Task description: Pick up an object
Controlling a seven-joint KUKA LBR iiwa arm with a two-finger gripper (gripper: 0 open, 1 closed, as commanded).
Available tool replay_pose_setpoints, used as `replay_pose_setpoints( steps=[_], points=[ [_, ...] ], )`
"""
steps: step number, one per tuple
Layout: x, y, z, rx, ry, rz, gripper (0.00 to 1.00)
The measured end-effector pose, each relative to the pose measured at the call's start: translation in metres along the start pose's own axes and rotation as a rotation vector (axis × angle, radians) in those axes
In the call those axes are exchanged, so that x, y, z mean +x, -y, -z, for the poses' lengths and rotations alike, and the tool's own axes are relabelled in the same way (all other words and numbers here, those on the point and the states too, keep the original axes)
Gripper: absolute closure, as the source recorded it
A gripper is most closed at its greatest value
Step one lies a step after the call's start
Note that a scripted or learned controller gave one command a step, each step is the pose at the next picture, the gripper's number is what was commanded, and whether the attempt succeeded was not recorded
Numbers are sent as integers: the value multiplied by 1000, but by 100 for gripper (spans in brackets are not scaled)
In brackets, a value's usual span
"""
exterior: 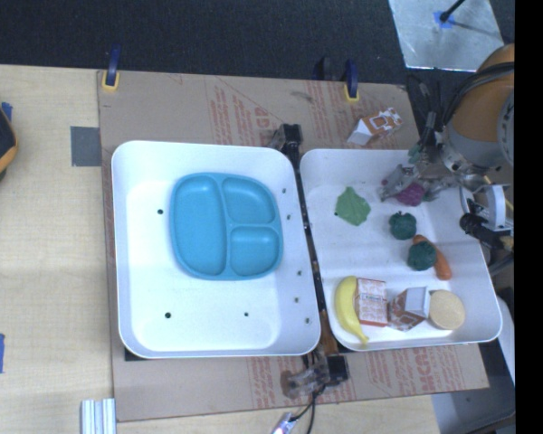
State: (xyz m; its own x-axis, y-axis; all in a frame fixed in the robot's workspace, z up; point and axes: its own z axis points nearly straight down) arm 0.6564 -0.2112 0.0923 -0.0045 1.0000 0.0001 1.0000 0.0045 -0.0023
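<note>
My gripper [411, 184] reaches down into the far part of the right bin [321, 242], right over a small purple object [414, 193] that lies partly hidden under it. Whether the purple object is gripped cannot be told from this angle. Just to its left lies a flat green leaf-shaped piece [351, 206]. Nearer the front are two dark green lumps [402, 225] [422, 256] and an orange carrot-like piece [442, 264]. Along the front wall sit a yellow banana [346, 308], a red-and-white packet [372, 302], a brown-and-grey packet [409, 306] and a round tan bun [446, 310].
The left bin [136, 269] holds a blue divided plate [224, 225]. A small orange-and-white wrapper [376, 127] lies on the cardboard behind the right bin. The arm's orange band [484, 98] hangs over the right bin's far right corner.
</note>
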Motion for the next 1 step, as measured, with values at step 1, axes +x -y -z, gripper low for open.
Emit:
replay_pose_setpoints(
  steps=[1],
  points=[
    [6, 0, 0, 2, -1, 0, 0]
  ],
)
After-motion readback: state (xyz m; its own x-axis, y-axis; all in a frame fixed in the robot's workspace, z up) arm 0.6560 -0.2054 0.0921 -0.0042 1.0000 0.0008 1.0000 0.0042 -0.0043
